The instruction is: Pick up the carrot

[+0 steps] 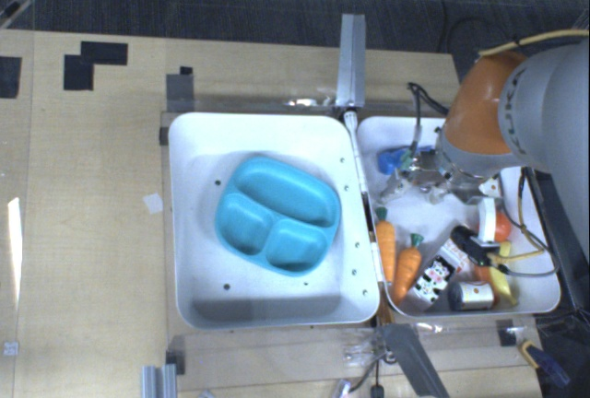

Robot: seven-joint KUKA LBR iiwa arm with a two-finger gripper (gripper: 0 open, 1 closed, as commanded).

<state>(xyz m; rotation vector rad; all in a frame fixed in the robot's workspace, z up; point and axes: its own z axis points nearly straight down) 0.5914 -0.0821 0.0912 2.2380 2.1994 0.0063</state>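
Step in hand: approach, grasp not yet made. The carrots lie in the right bin [551,295], against its left wall. One carrot [386,251] lies lengthwise along the wall; a second carrot [407,271], green stub uppermost, leans just beside it, the two nearly touching at their lower ends. Either would satisfy the task.

Arm pose: the KUKA arm [544,101] reaches in from the right, orange band [479,106] over the upper part of the right bin, wrist pointed down. The gripper [426,184] hangs above the bin's upper middle, near a blue object [392,158], apart from both carrots. I cannot tell whether the jaws are spread or closed; the wrist body and cabling hide them. Nothing visibly held.

Clutter: small mixed items, including a dark bottle-like piece [472,295], crowd the bin's lower right, just beside the second carrot. The left bin [189,147] holds a blue divided tray [277,214].

Next move, my judgement: shift toward the bin's left wall and descend, jaws straddling a carrot across its width. The wall leaves little clearance for the finger on that side.
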